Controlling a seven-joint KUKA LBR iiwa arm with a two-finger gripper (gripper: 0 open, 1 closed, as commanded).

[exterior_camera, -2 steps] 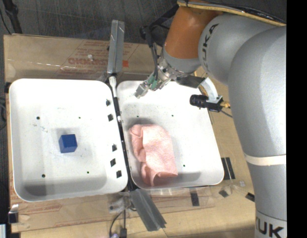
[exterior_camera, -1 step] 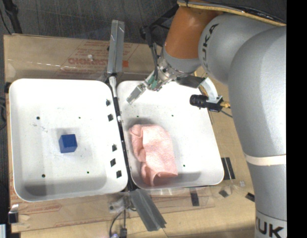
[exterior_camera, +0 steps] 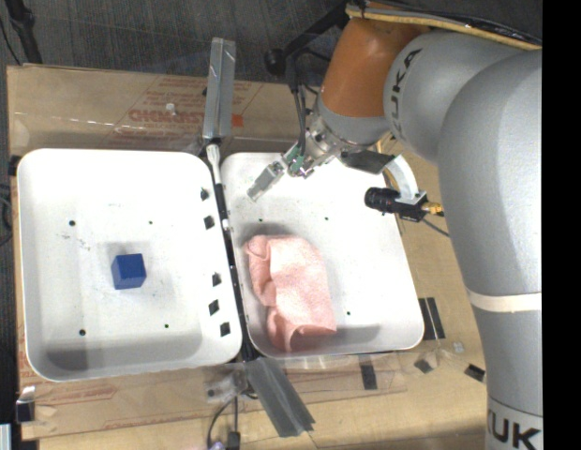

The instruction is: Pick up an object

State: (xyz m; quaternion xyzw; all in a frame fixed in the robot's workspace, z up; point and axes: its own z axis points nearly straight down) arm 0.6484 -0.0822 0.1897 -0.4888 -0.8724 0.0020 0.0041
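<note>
The gripper (exterior_camera: 262,182) hangs above the right bin's (exterior_camera: 384,279) far-left corner, finger spread indiscernible, beyond the pink cloth (exterior_camera: 290,291).

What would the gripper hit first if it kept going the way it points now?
Probably the bare floor of the right bin, near its upper left corner. The gripper slants down-left there, above the pink cloth and apart from it. Depth is hard to judge.

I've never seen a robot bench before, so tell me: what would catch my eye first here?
The big grey robot arm with its orange band fills the right side, its small gripper poised over the far end of the right white bin. Below it, in that bin's near-left part, lies a crumpled pink cloth. A small blue cube sits alone in the left white bin.
</note>
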